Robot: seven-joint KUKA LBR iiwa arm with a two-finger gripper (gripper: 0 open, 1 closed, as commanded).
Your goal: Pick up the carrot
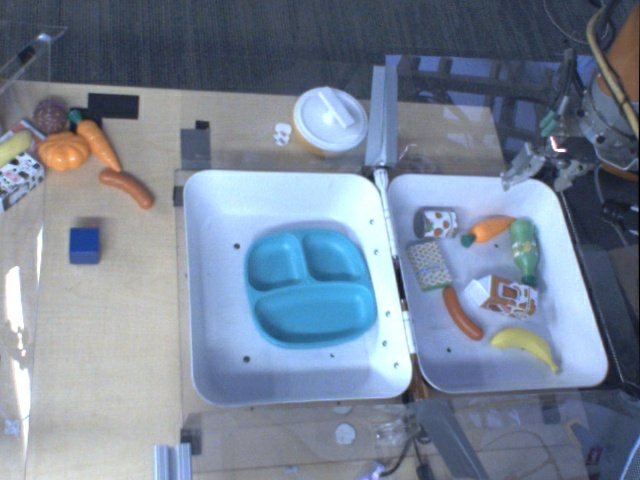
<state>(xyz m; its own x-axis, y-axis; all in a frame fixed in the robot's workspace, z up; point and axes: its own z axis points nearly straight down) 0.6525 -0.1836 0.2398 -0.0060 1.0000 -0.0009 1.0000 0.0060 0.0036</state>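
**A:** Where's your target?

**B:** You'll find the small orange toy carrot with a green top lying in the right-hand shallow white bin, near its far edge. Its green end points toward the checkered can; its other end touches the green plastic bottle.

**A:** And your gripper?

**B:** The metal two-finger gripper hangs over the far right corner of that bin, apart from the carrot. You can't tell whether the fingers are spread or pressed together; they're a small blur.

**A:** What else shares that bin?

**B:** A yellow plastic banana near the front, a red toy sausage, a white printed carton and a patterned square pouch.

**A:** The left bin?

**B:** Your left white bin holds a blue divided plastic tray.

**A:** The surroundings?

**B:** You're on a pale wooden bench with dark carpet behind it. A blue cube and a second carrot sit far left.
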